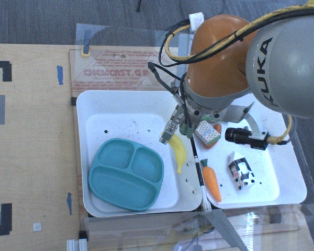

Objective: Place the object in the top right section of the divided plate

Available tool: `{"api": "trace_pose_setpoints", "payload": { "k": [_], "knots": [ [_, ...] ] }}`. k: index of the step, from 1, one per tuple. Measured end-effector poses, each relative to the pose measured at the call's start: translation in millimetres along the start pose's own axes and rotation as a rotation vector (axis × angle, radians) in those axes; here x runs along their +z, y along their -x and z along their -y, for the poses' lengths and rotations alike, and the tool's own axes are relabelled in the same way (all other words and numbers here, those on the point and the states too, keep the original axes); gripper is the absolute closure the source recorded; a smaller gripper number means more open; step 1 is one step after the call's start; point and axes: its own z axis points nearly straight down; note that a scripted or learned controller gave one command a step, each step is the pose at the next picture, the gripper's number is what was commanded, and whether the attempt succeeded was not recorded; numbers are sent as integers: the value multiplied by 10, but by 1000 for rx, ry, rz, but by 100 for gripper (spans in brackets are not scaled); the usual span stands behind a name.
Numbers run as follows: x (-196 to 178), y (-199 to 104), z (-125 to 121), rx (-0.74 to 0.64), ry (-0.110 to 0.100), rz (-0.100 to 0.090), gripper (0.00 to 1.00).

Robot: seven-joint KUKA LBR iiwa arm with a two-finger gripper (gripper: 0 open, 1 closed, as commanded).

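I have one fixed camera, mounted above the bench and looking down at a slant, so the far rims of the two white bins sit higher in frame than the near rims. It stands close enough that the left bin (89,109) and right bin (290,184) together span most of the width, with the bench top (31,140) running off to the left and grey floor (52,9) beyond the far edge. The arm (282,56) comes in from the right and, being nearer the lens, looms large over the far right, covering part of the right bin.
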Motion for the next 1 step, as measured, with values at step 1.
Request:
{"api": "trace_pose_setpoints", "payload": {
  "k": [1],
  "knots": [
    [-44,-453,14,-125,-3,-4,100]
  ]
}}
